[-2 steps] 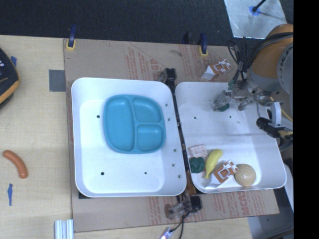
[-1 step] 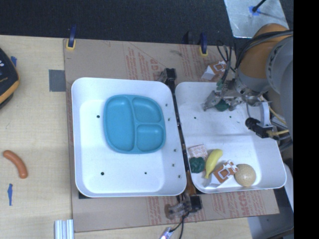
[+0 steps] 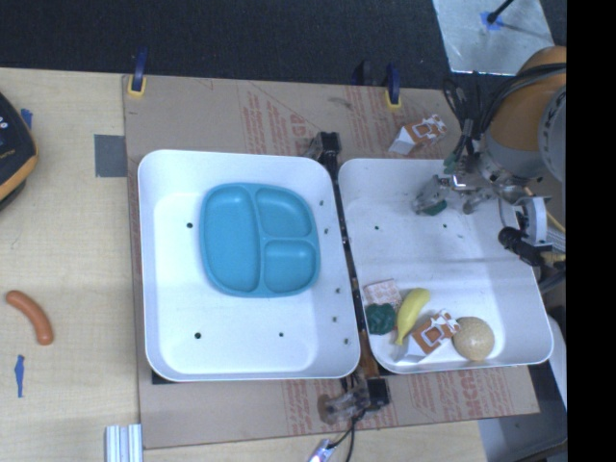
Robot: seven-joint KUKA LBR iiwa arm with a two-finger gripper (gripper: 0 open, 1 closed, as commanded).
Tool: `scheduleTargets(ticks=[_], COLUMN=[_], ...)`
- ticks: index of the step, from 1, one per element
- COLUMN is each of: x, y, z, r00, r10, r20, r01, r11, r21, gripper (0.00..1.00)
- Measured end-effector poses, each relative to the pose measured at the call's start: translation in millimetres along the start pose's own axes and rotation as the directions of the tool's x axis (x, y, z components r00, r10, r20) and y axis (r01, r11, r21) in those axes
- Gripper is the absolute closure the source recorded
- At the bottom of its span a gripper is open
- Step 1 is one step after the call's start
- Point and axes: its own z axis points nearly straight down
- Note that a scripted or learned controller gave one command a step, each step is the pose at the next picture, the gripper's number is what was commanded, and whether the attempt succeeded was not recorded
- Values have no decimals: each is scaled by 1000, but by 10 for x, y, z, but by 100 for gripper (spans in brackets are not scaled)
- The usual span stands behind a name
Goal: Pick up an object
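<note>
Gripper (image 3: 435,200) low over bare far end of right bin (image 3: 500,258), jaw state unclear; banana (image 3: 412,312) lies well apart, near end.

red print on cardboard (image 3: 289,114), unreadable

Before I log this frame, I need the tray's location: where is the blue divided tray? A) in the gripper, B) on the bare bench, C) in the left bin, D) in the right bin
C: the blue divided tray lies flat in the left bin.
</note>
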Motion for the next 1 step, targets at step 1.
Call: scheduleTargets(ticks=[1], x=[534], y=[2], z=[3], r00=[1000], r10=[-3], r20=[0], r01=[3], r11=[1000], r21=[3], gripper=[0])
